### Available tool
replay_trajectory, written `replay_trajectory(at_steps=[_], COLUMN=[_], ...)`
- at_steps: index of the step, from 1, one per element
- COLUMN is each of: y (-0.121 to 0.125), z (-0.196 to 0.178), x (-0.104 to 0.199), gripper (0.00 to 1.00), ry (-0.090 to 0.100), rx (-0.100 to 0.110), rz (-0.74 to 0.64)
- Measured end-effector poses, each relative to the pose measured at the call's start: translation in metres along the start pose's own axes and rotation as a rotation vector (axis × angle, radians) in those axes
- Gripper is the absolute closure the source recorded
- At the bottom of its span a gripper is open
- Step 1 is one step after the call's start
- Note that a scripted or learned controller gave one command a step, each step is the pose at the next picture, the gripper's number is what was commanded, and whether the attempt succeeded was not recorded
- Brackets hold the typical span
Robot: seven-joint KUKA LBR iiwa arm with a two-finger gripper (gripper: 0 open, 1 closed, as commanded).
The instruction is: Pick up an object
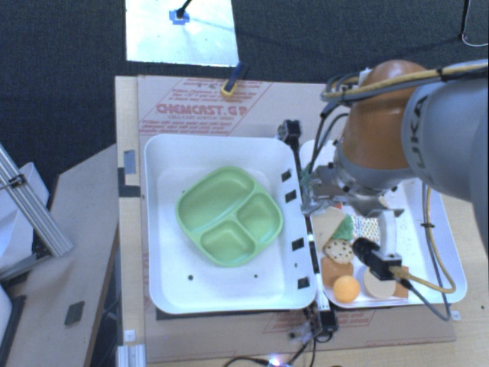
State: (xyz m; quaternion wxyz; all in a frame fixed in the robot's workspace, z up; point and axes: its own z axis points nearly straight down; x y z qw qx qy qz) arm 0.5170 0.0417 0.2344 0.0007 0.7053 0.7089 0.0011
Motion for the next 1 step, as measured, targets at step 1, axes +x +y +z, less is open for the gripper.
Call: replay_trajectory(at_steps=[1], y=[-0.0037], z=[0.0023], x=[0.0015], gripper=[1.00], ry=[-0.001], rx=[0.002], rz=[0.000])
